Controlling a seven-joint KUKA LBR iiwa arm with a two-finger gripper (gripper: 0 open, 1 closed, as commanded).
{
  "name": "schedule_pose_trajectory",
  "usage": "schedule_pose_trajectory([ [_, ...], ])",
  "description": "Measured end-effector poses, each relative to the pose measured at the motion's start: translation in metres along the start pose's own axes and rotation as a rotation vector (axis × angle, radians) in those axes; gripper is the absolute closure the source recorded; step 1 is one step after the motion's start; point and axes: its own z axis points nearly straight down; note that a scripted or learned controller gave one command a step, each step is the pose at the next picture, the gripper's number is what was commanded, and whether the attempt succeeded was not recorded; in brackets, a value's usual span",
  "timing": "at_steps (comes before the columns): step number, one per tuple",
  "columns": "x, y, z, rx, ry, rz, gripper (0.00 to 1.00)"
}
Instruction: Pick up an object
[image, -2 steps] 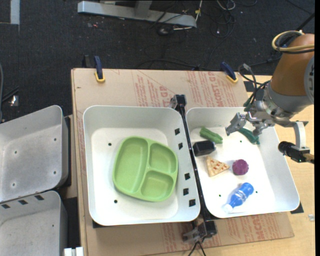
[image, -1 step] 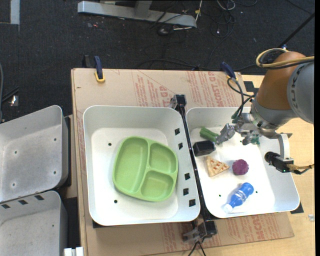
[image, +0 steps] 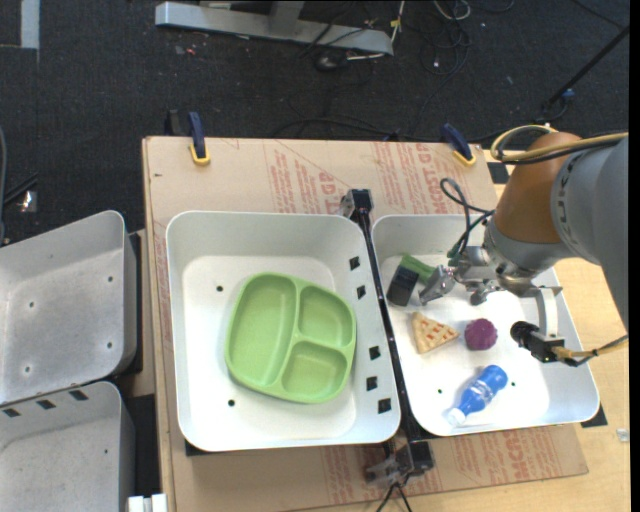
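Camera view: the gripper (image: 432, 287) hangs low in the right bin (image: 575, 400), just beside a green-and-black block (image: 405, 279) at that bin's upper left; whether its fingers are apart or together, I cannot tell. Below lie a pizza slice (image: 433, 333), purple ball (image: 481, 334) and blue bottle (image: 478, 393). The left bin (image: 200, 400) holds a green divided plate (image: 291, 338) (three compartments).

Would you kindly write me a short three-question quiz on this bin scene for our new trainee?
1. True or false: the green divided tray lies in the same bin as the pizza slice.
2. Which lies nearest the view's bottom edge? A) purple ball B) blue bottle C) green-and-black object
3. Fill in: the gripper hovers over the ___ bin in this view.

Key: 1 false; 2 B; 3 right.
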Motion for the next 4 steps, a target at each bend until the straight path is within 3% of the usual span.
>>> schedule_pose_trajectory([
  [1, 0.0, 0.001, -0.014, -0.005, -0.001, 0.0, 1.0],
  [3, 0.001, -0.01, -0.136, -0.01, -0.002, -0.003, 1.0],
  [4, 0.006, -0.003, -0.182, -0.011, -0.002, -0.004, 1.0],
])
